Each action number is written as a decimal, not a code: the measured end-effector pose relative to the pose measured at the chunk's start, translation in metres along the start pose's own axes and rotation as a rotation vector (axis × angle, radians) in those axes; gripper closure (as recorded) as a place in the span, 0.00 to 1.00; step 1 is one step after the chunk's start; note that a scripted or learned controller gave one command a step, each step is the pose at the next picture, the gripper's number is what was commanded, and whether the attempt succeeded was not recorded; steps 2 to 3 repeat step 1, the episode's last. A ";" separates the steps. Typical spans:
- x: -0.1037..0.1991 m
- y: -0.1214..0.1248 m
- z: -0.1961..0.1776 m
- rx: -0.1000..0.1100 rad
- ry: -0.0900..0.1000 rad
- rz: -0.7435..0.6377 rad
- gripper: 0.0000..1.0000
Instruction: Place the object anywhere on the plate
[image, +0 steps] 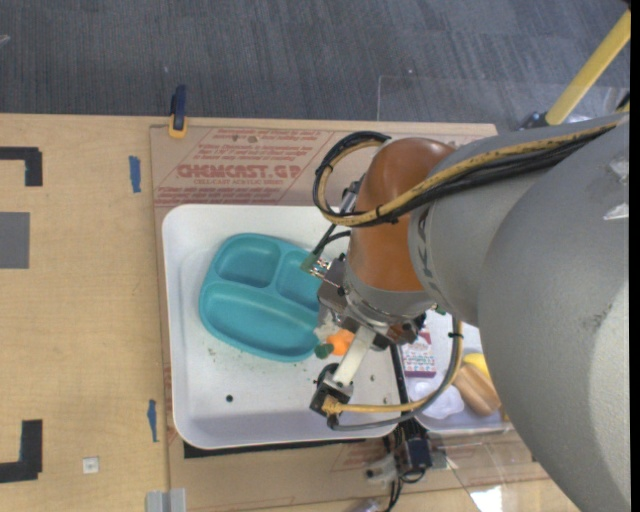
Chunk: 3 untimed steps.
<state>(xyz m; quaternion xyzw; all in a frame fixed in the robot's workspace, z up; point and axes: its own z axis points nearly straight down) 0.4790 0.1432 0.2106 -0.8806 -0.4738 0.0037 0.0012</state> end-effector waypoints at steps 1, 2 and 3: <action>-0.001 0.001 0.000 -0.001 -0.001 0.001 0.00; -0.001 0.001 0.000 -0.001 -0.001 0.001 0.00; -0.001 0.001 0.000 -0.001 -0.001 0.001 0.00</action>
